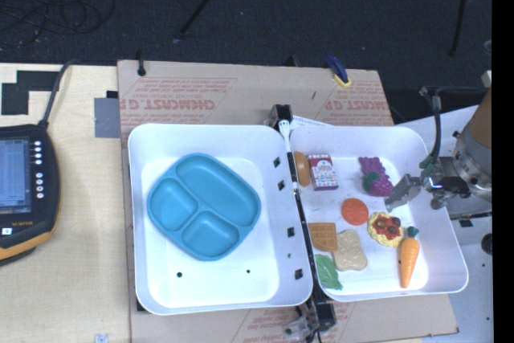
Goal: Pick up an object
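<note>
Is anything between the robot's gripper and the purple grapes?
Nothing visible stands between them. The gripper sits at the right bin's right side, and the grapes lie just to its left with bare white bin floor between them.

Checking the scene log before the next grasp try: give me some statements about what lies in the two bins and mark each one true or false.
1. The blue divided plate lies in the left bin. True.
2. The carrot lies in the left bin. False: it lies in the right bin, near its front right corner.
3. The purple grapes sit left of the red carton. False: they sit to its right.
4. The waffle lies beside the bins' dividing wall. True.
5. The gripper is over the right bin. True.
</note>
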Controlling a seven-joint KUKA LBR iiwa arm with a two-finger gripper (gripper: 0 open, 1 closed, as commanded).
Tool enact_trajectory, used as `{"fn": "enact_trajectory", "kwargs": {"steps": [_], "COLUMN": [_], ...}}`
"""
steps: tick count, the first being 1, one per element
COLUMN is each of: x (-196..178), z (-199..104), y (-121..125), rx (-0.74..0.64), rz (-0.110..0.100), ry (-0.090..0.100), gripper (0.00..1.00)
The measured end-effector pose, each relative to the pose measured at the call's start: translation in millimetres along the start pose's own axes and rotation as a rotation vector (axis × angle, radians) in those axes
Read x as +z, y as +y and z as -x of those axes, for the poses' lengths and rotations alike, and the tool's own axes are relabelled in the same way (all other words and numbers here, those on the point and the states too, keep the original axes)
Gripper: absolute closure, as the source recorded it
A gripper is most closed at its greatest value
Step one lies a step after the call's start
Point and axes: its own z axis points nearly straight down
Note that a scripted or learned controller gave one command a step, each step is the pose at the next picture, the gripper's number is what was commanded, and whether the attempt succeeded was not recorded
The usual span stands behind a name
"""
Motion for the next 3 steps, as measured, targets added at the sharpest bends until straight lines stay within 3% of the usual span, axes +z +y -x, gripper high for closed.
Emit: {"fn": "enact_trajectory", "kwargs": {"steps": [1,2,3], "x": [123,171,174], "z": [44,50,17], "y": [11,-3,64], "rx": [0.002,-0.001,-0.005], "rz": [-0.009,0.021,0.006], "ry": [0.002,-0.009,0.0], "gripper": [0.0,0.0,0.0]}}
